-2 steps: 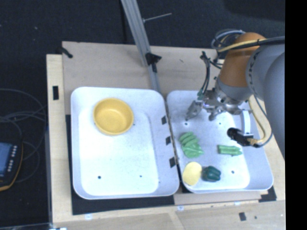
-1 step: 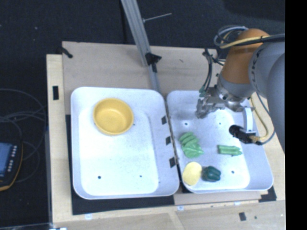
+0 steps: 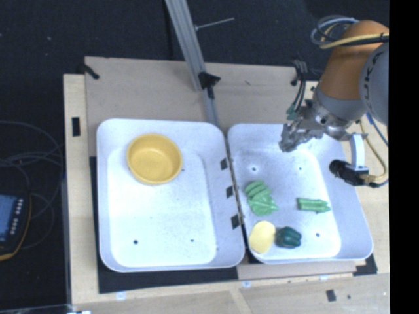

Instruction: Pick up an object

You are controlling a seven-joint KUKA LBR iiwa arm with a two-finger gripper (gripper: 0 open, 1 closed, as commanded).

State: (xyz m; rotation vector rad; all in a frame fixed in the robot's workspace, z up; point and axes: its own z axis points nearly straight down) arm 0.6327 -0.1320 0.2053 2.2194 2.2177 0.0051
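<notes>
yellow lump (image 3: 262, 236) and dark green piece (image 3: 288, 237) touching at right bin (image 3: 340, 175) front edge. gripper (image 3: 291, 140) over bin's back edge, holding nothing seen; open or closed, cannot tell. risk: crowded pair, fingers nudge one, miss grasp.

Arm and fingertips hard for me to read

From my seat, the arm (image 3: 350, 64) runs off the frame's right side, so I lose its upper links. The gripper (image 3: 291, 139) is a small dark blur over the right bin (image 3: 347, 244); its fingertips are too small to tell apart.
</notes>
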